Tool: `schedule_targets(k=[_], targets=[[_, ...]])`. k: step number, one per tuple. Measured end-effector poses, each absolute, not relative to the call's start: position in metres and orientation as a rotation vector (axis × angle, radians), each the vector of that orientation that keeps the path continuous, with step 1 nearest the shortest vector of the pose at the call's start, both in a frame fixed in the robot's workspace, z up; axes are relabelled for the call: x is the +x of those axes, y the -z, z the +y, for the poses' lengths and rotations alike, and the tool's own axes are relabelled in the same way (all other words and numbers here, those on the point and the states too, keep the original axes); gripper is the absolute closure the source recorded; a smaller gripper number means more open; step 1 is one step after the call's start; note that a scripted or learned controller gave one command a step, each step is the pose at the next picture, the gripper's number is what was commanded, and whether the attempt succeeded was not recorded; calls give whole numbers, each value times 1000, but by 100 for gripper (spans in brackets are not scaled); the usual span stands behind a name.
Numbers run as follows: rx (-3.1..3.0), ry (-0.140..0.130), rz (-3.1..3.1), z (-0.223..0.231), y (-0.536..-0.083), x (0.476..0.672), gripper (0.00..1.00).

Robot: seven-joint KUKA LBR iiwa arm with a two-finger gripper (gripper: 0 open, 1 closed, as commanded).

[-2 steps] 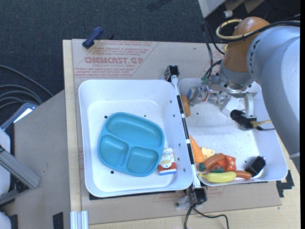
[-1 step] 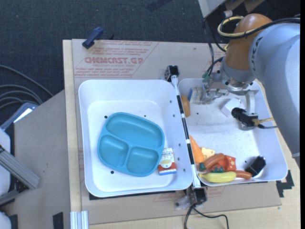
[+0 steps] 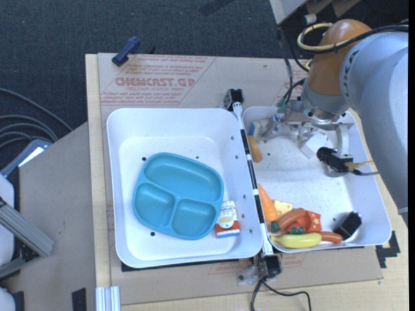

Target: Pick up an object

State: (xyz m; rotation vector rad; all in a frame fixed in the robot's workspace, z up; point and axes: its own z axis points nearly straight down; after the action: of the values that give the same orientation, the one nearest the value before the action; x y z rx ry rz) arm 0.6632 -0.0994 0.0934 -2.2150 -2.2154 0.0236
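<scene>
My gripper point(image 3: 286, 138) hangs over the far end of the right bin point(image 3: 373, 203), open, with nothing between its spread fingers. A small orange-brown piece point(image 3: 255, 152) lies just left of it against the divider. Toy food is piled at the bin's near end: an orange carrot point(image 3: 266, 203), a yellow cheese wedge point(image 3: 282, 207), red pieces point(image 3: 299, 219), a yellow banana point(image 3: 298, 240) and a sausage point(image 3: 331, 238). A black block point(image 3: 347, 225) lies at the near right corner.
The left bin point(image 3: 120, 173) holds a blue divided plate point(image 3: 178, 195) and a small white and red carton point(image 3: 227, 219) at the plate's near right. A blue clip point(image 3: 125, 50) lies on the cardboard behind the bins.
</scene>
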Motion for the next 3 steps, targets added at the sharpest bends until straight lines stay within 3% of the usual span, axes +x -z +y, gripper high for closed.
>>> schedule_targets(k=[1, 2, 3], targets=[[-2220, -2, -2219, -102, -84, 591, 0], [-2222, -1, -2219, -102, -94, 592, 100], [-2222, -1, -2218, -102, -94, 592, 0]])
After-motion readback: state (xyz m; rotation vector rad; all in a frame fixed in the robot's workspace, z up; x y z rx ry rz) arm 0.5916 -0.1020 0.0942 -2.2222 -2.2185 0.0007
